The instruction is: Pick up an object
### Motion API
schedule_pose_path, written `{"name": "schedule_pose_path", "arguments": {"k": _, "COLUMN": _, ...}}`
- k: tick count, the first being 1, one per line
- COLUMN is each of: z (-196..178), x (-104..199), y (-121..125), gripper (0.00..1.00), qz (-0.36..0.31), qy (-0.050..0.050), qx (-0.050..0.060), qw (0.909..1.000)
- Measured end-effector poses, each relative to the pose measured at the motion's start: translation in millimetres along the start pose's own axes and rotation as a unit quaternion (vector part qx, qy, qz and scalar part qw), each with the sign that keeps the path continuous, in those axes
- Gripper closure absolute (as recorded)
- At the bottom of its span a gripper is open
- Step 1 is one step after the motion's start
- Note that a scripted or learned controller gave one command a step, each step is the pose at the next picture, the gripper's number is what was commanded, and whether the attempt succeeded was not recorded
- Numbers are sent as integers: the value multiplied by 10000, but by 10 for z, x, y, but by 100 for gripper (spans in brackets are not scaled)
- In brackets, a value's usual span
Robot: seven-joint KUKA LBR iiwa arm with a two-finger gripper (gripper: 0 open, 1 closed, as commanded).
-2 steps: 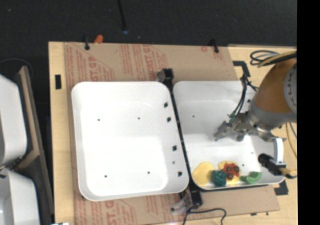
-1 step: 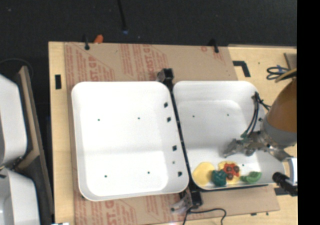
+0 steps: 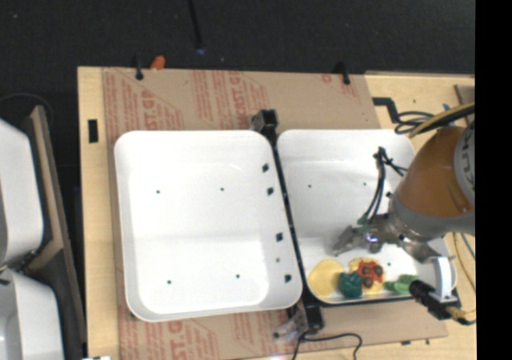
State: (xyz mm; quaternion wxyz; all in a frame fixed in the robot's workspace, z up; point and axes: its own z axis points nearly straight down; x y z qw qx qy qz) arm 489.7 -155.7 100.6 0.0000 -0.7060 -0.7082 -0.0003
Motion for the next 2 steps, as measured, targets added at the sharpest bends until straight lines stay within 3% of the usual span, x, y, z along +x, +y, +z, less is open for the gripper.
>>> {"name": "schedule_pose_path", "arguments": {"k": 1, "z": -1106, "x": 241, "y": 18, "gripper": 0, "qz": 2, "qy": -8, "qx": -48, "qw": 10000}}
{"name": "schedule_pose_path", "arguments": {"k": 2, "z": -1610, "x": 0, "y": 2, "gripper": 0, "qz": 376, "qy": -8, "qx": -19, "qw": 9993}}
